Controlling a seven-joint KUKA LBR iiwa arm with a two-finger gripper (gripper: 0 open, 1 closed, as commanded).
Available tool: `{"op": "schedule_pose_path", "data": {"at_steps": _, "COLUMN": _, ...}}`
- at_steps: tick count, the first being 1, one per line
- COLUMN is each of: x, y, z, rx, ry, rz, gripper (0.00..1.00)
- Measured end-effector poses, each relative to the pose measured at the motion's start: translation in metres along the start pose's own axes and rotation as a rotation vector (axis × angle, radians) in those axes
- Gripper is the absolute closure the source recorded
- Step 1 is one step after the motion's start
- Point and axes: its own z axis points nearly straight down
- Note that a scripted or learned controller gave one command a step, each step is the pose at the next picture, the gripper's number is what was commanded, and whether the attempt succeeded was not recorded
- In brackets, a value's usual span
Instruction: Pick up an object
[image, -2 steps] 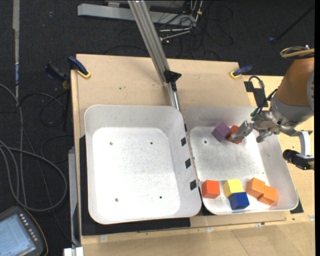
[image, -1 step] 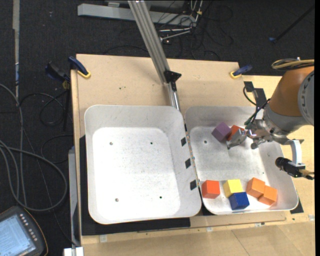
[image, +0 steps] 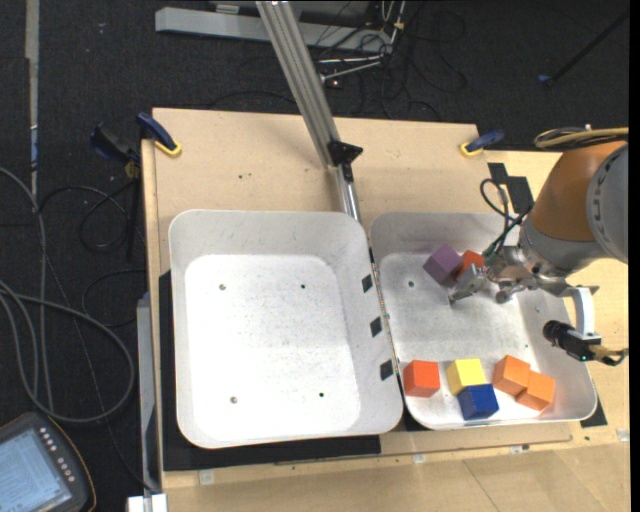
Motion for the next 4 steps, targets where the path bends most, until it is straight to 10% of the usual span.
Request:
{"op": "schedule_pose_path", "data": {"at_steps": 1, "x": 0.000, "y": 0.001, "z": -0.012, "rx": -0.005, "ry": -0.001, "rz": 0.000, "gripper": 1.00}}
{"op": "schedule_pose_path", "data": {"at_steps": 3, "x": -0.005, "y": -0.001, "z": -0.110, "rx": -0.010, "ry": -0.003, "rz": -0.002, "gripper": 1.00}}
{"op": "schedule_pose_path", "data": {"at_steps": 4, "x": 0.051, "y": 0.018, "z": -0.122, "rx": -0.007, "ry": 0.001, "rz": -0.008, "gripper": 1.00}}
